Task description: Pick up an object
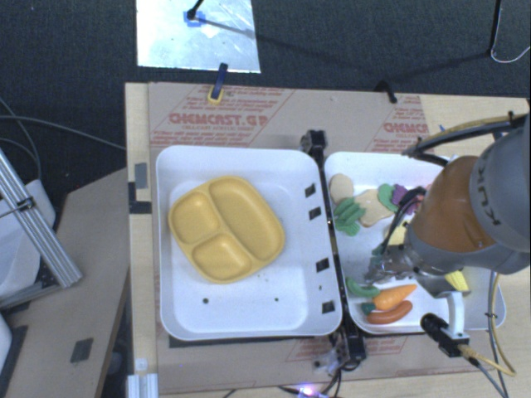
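Camera view: the gripper (383, 270) hangs low in the right bin (348, 166), its metal tip among toy foods; I cannot tell how it is set. Just below it lie an orange carrot (397, 295) and a red sausage (392, 313), touching each other. Above it sit a green piece (347, 214) and a beige piece (340, 186). Well to its left, the left bin (191, 309) holds a yellow divided plate (226, 228).

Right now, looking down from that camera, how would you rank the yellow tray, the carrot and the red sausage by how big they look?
1. Yellow tray, by far the largest, covering much of the left bin.
2 and 3. Carrot and red sausage lie side by side in the right bin and look much alike in size; the arm may hide part of the carrot, so I won't rank them.
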Motion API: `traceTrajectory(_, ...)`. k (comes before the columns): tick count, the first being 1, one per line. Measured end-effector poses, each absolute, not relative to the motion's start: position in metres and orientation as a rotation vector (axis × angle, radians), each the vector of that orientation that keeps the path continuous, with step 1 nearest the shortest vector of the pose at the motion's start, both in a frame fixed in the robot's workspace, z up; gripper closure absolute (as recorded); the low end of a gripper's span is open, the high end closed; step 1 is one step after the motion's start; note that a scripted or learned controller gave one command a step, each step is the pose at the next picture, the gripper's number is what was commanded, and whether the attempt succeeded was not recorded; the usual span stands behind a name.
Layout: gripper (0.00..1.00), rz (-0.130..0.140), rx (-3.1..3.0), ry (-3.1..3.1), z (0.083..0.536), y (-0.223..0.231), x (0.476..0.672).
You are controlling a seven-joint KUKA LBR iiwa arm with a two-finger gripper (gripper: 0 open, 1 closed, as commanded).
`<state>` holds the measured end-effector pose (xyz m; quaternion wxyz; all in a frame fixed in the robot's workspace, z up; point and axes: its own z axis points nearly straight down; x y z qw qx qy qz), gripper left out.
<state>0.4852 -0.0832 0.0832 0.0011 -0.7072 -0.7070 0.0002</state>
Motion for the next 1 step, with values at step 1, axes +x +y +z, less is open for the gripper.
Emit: traceTrajectory(1,1.00,-0.004,-2.221,-2.225,0.0948,-0.0835,0.4876)
